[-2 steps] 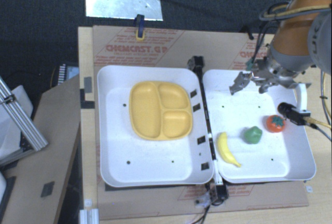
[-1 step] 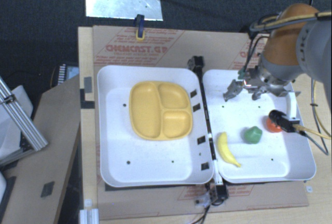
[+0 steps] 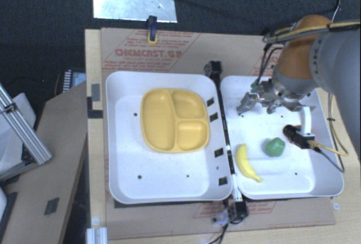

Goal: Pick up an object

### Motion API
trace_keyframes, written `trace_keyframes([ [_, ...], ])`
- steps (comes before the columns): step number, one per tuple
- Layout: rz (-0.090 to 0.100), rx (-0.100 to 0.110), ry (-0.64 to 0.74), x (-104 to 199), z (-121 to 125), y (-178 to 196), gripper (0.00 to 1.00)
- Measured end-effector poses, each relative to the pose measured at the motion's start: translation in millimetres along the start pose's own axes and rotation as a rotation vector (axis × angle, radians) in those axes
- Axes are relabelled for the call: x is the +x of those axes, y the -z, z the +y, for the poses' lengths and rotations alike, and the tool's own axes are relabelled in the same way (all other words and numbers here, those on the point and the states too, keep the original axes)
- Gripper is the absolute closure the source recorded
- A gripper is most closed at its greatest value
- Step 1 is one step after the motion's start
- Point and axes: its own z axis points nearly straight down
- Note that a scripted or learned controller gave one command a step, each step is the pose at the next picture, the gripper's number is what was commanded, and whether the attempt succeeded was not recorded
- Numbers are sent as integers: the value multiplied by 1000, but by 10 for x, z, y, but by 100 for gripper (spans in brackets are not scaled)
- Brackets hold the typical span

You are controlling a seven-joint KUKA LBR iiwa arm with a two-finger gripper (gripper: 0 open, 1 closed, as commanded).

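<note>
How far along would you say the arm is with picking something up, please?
Nothing looks picked yet. The banana and the green ball both lie on the floor of the right bin, and the yellow plate sits in the left bin. The gripper is over the right bin's far side, apart from both items. Left to do: descend on one, grasp and lift.

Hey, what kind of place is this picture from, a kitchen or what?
Most likely a robotics lab bench, not a kitchen: a grey arm with a gripper reaches over two white bins, which hold toy-like items, a yellow divided plate, a banana and a green ball.
</note>
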Motion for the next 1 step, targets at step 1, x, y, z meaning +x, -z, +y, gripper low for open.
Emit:
trace_keyframes([
  [1,0,-1,-1,4,5,-338,0],
])
